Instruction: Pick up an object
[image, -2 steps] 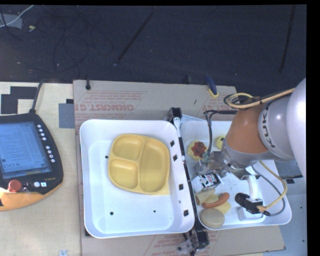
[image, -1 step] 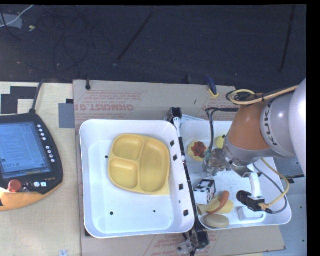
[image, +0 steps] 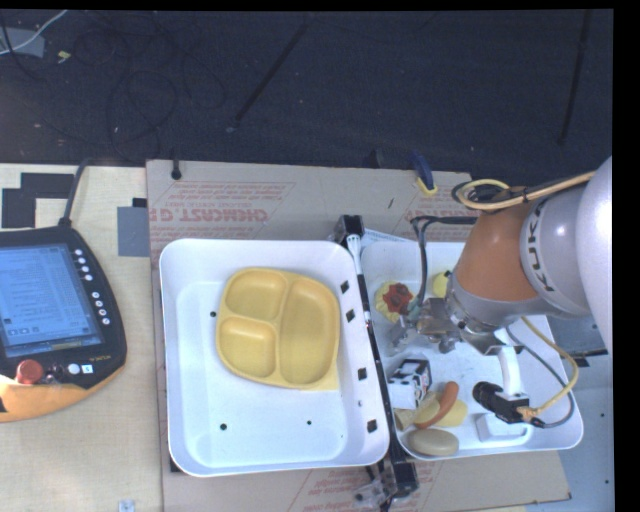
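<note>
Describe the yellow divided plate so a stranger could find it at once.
Start at the two white bins on the bench and take the left bin. The plate lies flat in its upper middle. It is pale yellow with three compartments, and it is far bigger than the small items in the right bin.

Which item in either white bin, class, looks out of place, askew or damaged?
Nothing looks spilled or damaged. The yellow three-compartment plate lies slightly rotated against the walls of the left white bin. In the right white bin, small toy foods, including an orange sausage-shaped piece, are heaped unevenly at the near edge.
</note>
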